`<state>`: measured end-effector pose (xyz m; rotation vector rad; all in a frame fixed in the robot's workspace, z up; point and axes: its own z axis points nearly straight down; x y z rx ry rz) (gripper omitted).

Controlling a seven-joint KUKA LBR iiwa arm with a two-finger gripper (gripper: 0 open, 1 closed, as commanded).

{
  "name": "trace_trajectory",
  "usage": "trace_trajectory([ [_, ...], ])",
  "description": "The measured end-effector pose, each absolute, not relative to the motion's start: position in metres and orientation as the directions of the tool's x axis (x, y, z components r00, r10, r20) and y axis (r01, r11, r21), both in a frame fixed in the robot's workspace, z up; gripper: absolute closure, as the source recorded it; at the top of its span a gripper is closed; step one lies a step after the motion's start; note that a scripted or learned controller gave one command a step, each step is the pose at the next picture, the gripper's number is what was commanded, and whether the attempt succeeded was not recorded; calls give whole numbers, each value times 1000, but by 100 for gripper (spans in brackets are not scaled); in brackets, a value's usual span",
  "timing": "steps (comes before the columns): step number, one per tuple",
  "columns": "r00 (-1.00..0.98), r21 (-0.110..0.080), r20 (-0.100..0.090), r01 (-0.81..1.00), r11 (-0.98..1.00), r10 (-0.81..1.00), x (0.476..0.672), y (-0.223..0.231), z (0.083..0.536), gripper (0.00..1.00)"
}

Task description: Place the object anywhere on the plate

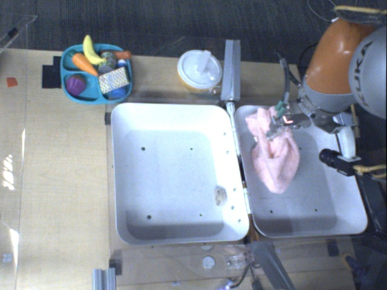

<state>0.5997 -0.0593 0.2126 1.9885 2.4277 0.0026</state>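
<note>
Pink cloth [275, 153] — draped in the right bin [329, 219], upper end bunched up at the pincer [283, 119]; looked pinched there, though whether truly clamped could not be told. Best lifted slowly and straight up until the hanging end cleared the bin wall; then carried toward the blue plate [94, 92] on the tabletop [54, 180], already crowded with toy food.

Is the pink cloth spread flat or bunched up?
Bunched: the pink cloth lies crumpled in folds in the right bin, below the gripper.
</note>
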Motion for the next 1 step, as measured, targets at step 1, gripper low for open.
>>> trace_trajectory([
  [1,-204,4,-2,979,204,979,601,-58,225,100],
])
